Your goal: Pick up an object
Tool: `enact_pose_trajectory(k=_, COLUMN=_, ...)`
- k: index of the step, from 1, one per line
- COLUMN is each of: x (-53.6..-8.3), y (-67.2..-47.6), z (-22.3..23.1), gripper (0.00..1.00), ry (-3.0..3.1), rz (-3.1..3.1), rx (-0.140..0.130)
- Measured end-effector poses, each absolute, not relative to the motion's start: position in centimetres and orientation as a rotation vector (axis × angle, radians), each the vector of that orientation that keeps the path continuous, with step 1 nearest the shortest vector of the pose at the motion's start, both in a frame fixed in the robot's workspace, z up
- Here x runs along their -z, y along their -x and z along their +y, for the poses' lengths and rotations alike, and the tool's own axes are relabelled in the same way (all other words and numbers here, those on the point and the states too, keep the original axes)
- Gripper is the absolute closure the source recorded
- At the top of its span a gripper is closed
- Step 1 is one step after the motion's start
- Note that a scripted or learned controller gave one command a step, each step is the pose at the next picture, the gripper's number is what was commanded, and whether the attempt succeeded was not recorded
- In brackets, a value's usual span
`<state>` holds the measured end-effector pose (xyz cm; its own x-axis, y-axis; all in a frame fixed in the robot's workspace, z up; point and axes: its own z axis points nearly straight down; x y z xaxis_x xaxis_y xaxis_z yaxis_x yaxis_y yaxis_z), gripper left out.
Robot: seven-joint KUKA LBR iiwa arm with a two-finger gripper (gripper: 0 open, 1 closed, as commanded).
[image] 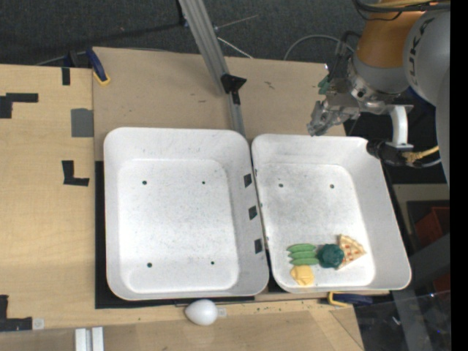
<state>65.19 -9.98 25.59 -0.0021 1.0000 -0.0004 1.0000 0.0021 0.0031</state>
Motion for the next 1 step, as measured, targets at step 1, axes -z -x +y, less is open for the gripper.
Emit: enact_pose_trajectory(k=1, x=-25.15, y=-64.10, z=-5.04, gripper=1.00, ry=-2.217, rz=2.229, rx=0.001)
